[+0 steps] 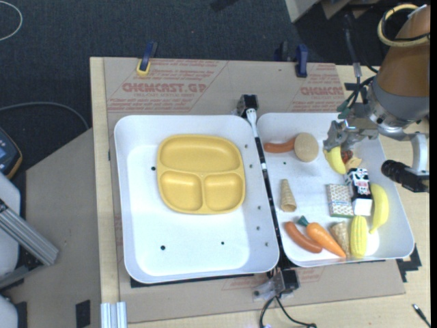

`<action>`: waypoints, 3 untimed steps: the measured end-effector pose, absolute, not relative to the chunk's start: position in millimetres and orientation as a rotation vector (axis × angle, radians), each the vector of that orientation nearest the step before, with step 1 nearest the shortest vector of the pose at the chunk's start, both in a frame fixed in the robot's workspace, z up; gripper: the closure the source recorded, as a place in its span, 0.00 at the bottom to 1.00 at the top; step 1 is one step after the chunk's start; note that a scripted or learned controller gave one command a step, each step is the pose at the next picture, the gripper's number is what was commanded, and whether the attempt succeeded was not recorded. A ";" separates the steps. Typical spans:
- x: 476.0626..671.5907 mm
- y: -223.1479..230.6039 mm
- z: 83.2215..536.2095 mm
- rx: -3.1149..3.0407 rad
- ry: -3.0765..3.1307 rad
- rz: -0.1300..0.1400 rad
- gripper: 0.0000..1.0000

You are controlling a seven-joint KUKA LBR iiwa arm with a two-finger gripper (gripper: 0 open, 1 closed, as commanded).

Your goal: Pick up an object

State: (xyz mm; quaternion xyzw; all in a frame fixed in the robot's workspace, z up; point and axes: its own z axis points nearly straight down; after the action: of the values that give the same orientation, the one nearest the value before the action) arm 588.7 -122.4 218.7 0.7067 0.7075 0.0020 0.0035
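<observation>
Tool point(339, 142) hovers above right bin point(403, 241) on cardboard-covered bench point(205, 87), dark carpet around.

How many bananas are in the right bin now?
2. One banana lies near the bin's far right part, just under the gripper. The other banana lies along the right edge, nearer the front. The arm may hide more.

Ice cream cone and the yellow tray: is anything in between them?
Just the white rims where the two bins meet, seen in the camera view. No toy sits between the ice cream cone and the yellow tray.
</observation>
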 end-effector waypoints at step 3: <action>515.4 22.1 205.0 2.220 2.231 -0.003 1.00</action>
State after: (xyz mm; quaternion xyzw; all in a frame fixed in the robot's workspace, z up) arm 515.4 22.1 205.0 0.7054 0.7088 -0.0008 -0.0027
